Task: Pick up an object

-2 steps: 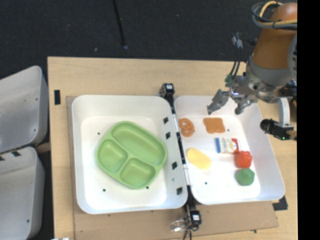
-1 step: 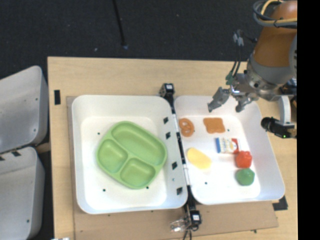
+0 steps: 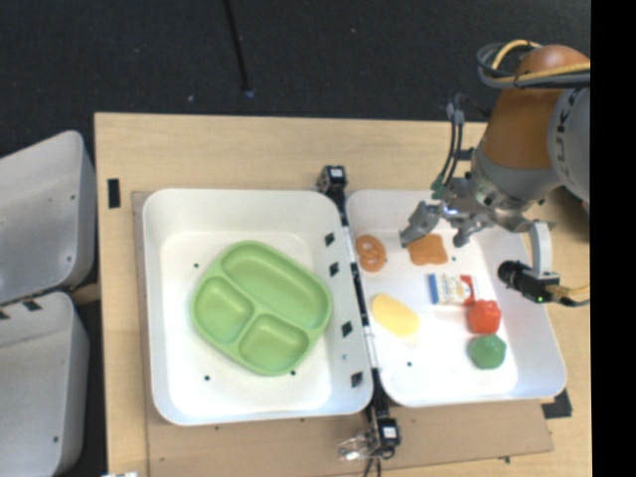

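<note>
Camera view puts the orange block (image 3: 429, 251) directly beneath the end effector (image 3: 437, 225), whose two fingers stand spread to either side of it and close on nothing; I judge this the piece singled out for the pick, since the fingers straddle it from above with room to descend. Just beyond the block on the side away from the arm lies one pretzel-shaped piece (image 3: 370, 252); nearer the viewer sit one blue-and-white packet (image 3: 449, 288), one yellow lemon-like piece (image 3: 395, 316), one red item (image 3: 484, 316) and one green round item (image 3: 487, 351), all loose and apart, likely scattered so each can be gripped alone; these six share the right bin (image 3: 527, 371). Farther off, the left bin (image 3: 169, 386) holds one green divided plate (image 3: 260, 307); two bins rest on the bench (image 3: 199, 132).
</note>
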You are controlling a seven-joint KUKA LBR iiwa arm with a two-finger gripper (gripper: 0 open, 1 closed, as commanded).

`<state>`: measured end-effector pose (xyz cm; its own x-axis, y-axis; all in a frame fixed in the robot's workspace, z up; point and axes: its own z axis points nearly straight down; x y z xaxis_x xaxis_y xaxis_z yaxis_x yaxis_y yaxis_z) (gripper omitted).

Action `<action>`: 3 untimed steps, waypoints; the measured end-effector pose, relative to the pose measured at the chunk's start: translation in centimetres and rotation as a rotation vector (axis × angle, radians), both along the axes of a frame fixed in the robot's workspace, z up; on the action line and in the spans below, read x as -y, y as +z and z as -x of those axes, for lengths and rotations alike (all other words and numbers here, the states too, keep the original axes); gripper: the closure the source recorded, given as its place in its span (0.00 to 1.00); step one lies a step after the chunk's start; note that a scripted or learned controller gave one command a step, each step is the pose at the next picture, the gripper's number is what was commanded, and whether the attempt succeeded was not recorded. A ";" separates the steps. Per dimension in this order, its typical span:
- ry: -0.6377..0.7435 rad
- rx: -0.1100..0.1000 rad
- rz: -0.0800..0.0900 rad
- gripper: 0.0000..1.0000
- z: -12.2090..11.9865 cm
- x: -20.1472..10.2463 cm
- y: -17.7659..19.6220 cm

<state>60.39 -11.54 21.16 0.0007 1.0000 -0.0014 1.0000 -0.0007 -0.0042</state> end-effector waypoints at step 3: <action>-0.008 0.007 0.000 1.00 -0.8 1.0 -9.4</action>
